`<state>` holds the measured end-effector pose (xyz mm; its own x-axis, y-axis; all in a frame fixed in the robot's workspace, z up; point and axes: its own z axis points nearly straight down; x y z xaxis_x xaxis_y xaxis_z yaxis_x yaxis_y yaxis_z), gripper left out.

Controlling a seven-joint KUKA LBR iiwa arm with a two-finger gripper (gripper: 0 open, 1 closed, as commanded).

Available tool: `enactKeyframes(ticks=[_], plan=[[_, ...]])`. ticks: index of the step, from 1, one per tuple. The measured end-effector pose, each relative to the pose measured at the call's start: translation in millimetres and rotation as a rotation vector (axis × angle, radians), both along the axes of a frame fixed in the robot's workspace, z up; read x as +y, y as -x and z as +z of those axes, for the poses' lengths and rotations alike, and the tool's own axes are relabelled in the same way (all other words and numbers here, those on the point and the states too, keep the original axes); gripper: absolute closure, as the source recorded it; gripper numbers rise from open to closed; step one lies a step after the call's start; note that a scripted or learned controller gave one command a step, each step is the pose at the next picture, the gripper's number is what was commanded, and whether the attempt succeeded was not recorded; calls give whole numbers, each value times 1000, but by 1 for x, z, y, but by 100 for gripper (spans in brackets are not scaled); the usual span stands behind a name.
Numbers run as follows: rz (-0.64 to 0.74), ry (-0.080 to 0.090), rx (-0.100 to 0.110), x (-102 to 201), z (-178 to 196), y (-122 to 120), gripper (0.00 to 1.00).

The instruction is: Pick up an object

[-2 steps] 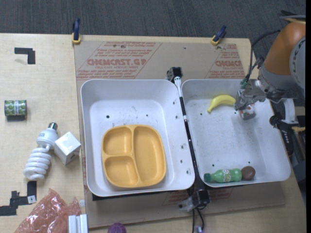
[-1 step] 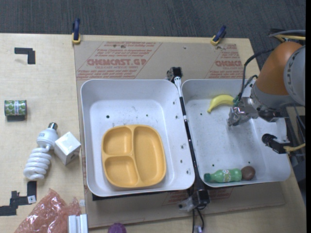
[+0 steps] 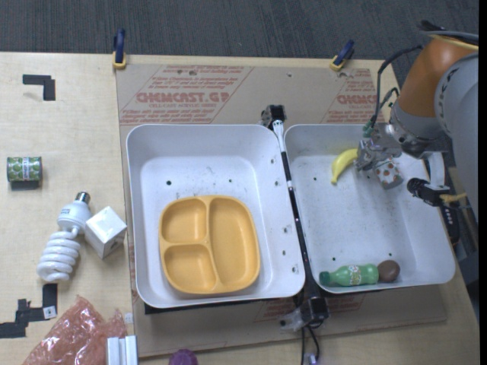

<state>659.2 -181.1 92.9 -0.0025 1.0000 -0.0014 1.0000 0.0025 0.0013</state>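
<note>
In the right bin (image 3: 365, 226) a yellow banana (image 3: 343, 163) lies near the back wall. My gripper (image 3: 373, 158) is down in the bin just to the right of the banana's upper end, close to it or touching it. A small white speckled object (image 3: 390, 175) lies right beside the gripper on its lower right. A green bottle (image 3: 350, 275) lies on its side at the bin's front edge, with a small brown round object (image 3: 389, 271) against its right end.
The left bin (image 3: 144, 204) holds a yellow divided plate (image 3: 208, 243). On the bench to the left lie a spiral light bulb (image 3: 62, 242), a white cube (image 3: 106, 231), a green can (image 3: 23, 169) and a pink mesh bag (image 3: 72, 333).
</note>
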Motion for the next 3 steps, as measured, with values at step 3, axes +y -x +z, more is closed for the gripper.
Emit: enactKeyframes(ticks=[3], plan=[[-4,-1,1,7,0,84,0]])
